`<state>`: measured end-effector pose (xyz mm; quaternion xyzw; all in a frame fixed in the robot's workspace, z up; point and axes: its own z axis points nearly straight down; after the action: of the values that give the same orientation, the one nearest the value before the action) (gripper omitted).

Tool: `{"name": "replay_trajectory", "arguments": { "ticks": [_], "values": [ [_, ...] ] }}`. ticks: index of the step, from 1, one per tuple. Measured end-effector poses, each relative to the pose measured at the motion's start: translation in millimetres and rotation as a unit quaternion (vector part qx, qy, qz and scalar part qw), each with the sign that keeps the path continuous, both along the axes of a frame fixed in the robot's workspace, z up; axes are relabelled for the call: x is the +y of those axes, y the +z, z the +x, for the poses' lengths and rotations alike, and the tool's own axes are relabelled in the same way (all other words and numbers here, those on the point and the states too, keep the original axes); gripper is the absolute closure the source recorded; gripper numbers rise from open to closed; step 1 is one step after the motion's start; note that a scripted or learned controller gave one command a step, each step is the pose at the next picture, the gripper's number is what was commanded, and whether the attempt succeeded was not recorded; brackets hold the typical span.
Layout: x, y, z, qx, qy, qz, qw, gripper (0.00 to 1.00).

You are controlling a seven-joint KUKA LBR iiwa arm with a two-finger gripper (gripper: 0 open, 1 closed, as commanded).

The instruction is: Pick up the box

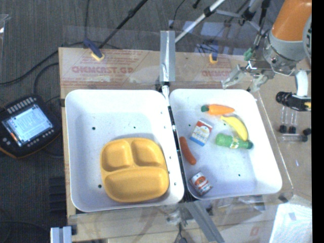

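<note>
The box (201,133) is a small white carton with blue and red print, lying in the right bin (263,176) a little left of its middle. My gripper (245,80) hangs over the back rim of that bin, well behind the box and to its right. Its two fingers are spread apart and nothing is between them, so it is open. The grey wrist and orange band rise to the top right.
Around the box lie a carrot (218,109), a banana (237,126), a green bottle (233,142), a red sausage (188,151) and a small can (201,183). The left bin (83,115) holds a yellow divided plate (134,168). A handheld pendant (26,124) lies off the bench's left.
</note>
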<state>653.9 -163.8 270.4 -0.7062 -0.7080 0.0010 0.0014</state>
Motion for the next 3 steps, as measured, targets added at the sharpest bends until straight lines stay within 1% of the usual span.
{"name": "replay_trajectory", "arguments": {
  "ticks": [1,2,3],
  "values": [
    [48,-119,0,0.001,0.031,-0.0002,0.9995,0.00],
    [53,-179,-41,-0.001,0.015,0.0000,0.9999,0.00],
    [64,-181,-69,-0.009,-0.060,-0.0012,0.9982,0.00]
  ]
}}
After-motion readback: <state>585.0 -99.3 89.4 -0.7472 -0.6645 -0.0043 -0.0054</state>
